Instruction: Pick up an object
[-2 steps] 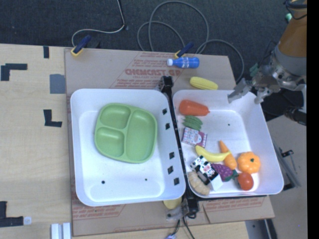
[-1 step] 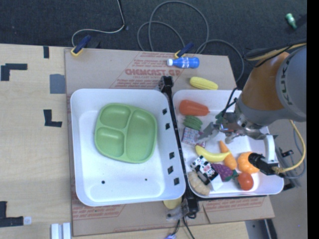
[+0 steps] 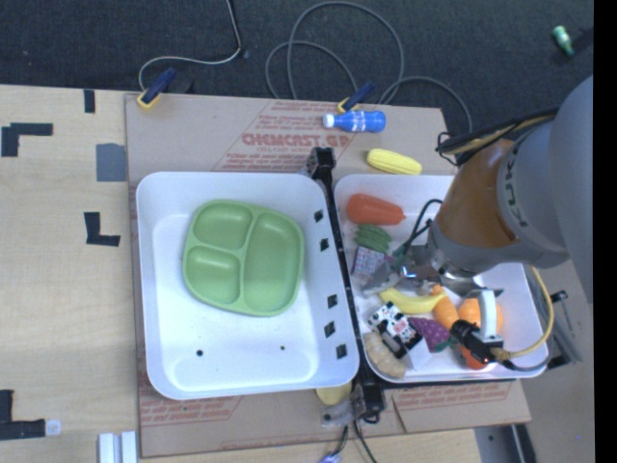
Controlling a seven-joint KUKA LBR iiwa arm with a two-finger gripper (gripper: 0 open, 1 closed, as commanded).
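Cardboard sheet (image 3: 280, 143) covers the bench under both bins. The arm (image 3: 540, 191) comes in from the right, with its orange band above the right bin.

Left bin (image 3: 154, 258): holds a green divided plate (image 3: 243, 257), lying flat, toward the far half.

Right bin (image 3: 516, 302): all the pickable clutter is here, packed into the half next to the divider. The near-right floor is bare white.

Gripper (image 3: 410, 273) is low over the middle of the right bin, right among the pile. Can't tell whether it's open or shut, because the wrist body hides the tip. Nothing is visibly gripped.

Candidates relative to the gripper:
- red-orange carrot-like piece (image 3: 374, 208): far end of the bin, apart from the gripper, beyond it.
- yellow banana (image 3: 415, 301): just on the near side of the gripper, touching or almost touching. Closest thing to it.
- grey packet (image 3: 368, 261): just beside the gripper, toward the divider.
- green piece (image 3: 373, 237): between the packet and the carrot-like piece.
- tan biscuit (image 3: 386, 357): near corner, against the bin rim.
- black-and-white toy (image 3: 393, 324): near side of the banana, touching it.
- orange ball (image 3: 446, 312): at the banana's right end.
- purple grapes (image 3: 431, 332): between the toy and the orange ball.

Outside the bins, on the cardboard behind the right bin: a yellow oblong piece (image 3: 393, 162), and further back a small blue-and-white bottle (image 3: 355, 121) lying on its side.
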